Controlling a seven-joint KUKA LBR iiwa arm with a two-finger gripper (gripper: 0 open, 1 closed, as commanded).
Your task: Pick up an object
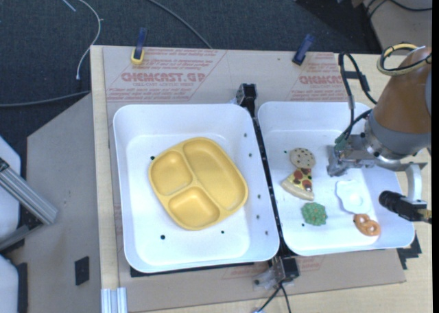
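You see two shallow white plastic bins: the left bin (130, 188) holds a yellow three-compartment plastic tray (199, 182). The grey arm with the orange band (405, 109) reaches over the right bin (302, 116); its gripper (341, 162) hovers near the bin's middle, beside a chocolate-chip cookie (301, 158). Below lie a pizza slice (300, 183), a white fried egg (351, 197), green broccoli (315, 213) and a small orange pretzel (366, 224), all apart.

Single fixed camera above bench (103, 167); slanted downward; both bins framed; apparently mid-distance
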